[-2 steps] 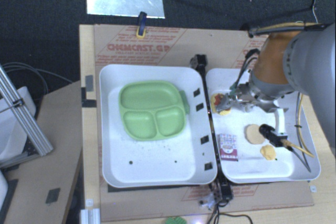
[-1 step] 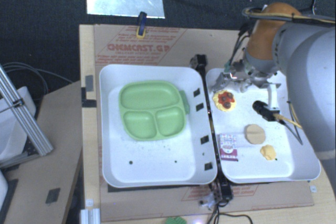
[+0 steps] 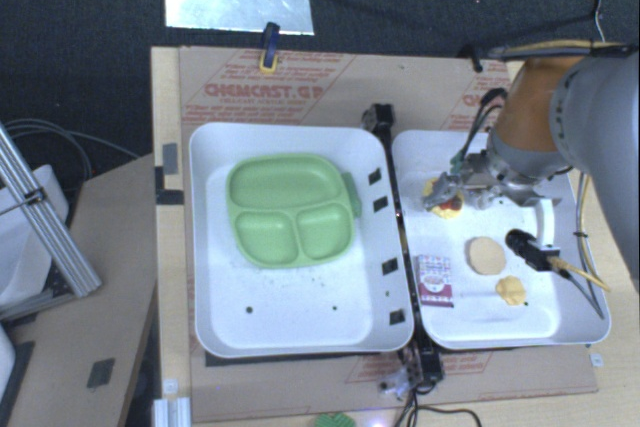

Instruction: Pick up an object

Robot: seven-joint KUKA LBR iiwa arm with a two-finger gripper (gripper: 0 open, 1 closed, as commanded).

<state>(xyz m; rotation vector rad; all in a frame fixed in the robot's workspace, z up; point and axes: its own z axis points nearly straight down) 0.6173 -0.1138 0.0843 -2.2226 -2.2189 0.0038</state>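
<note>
Jaws (image 3: 443, 198) low over a yellow-red toy (image 3: 446, 207) in the right bin (image 3: 575, 315)

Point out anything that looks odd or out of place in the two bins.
Nothing looks spilled or broken. The green divided plate sits slightly askew in the left bin. In the right bin, a small packet, a tan round piece and a yellow piece lie scattered.

We look down from a single fixed camera set high above the desk (image 3: 300, 75), tilted at a slant so the far edge sits toward the top of the frame. Both white bins fit whole in our view, the left bin (image 3: 215, 315) and the right bin (image 3: 480, 325), from a middling distance. The arm (image 3: 590, 105) enters from our right.
</note>
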